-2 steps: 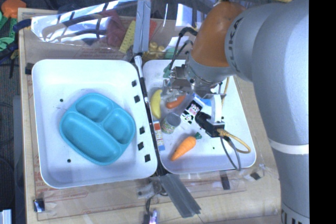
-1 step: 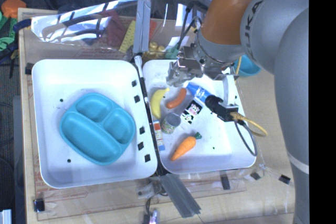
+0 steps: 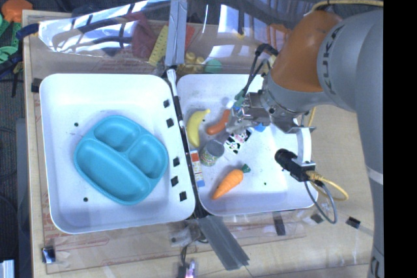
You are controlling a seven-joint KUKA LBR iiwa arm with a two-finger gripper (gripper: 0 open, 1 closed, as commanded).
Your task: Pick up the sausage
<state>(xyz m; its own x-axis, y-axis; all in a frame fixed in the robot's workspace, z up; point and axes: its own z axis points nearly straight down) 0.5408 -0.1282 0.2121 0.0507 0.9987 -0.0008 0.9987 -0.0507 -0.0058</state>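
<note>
The sausage (image 3: 219, 123), a short orange-red piece, lies slanted in the right bin (image 3: 273, 195) just right of a yellow banana (image 3: 195, 126). My gripper (image 3: 238, 116) hangs low over the bin's middle, right next to the sausage's upper right end. The gripper's tip is small and dark against the clutter, and whether it touches the sausage I cannot tell. The grey arm with its orange band (image 3: 306, 58) comes in from the right.
A grey can (image 3: 212, 153), a black-and-white spotted item (image 3: 238, 138) and a carrot (image 3: 228, 182) lie below the sausage in the right bin. The left bin (image 3: 58, 107) holds a blue divided plate (image 3: 121, 157). A black cable fitting (image 3: 293, 165) sits by the right bin's rim.
</note>
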